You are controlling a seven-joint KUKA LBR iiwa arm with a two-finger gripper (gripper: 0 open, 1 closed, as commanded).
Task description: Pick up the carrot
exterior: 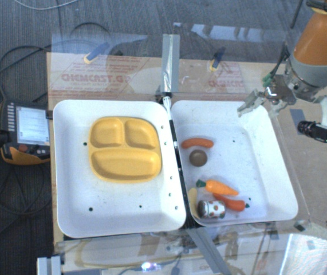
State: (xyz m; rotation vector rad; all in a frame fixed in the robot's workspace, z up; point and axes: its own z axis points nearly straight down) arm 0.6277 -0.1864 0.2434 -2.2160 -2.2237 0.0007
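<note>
The carrot (221, 187) lies untouched; the gripper (256, 100), apparently spread apart and bare, hovers well beyond it.

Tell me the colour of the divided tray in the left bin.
Yellow: the divided tray shows plainly in the camera view.

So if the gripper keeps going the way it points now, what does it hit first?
Probably the right bin's bare floor near its top corner; the gripper points down-left there. The carrot lies well beyond. Depth is unclear.
</note>
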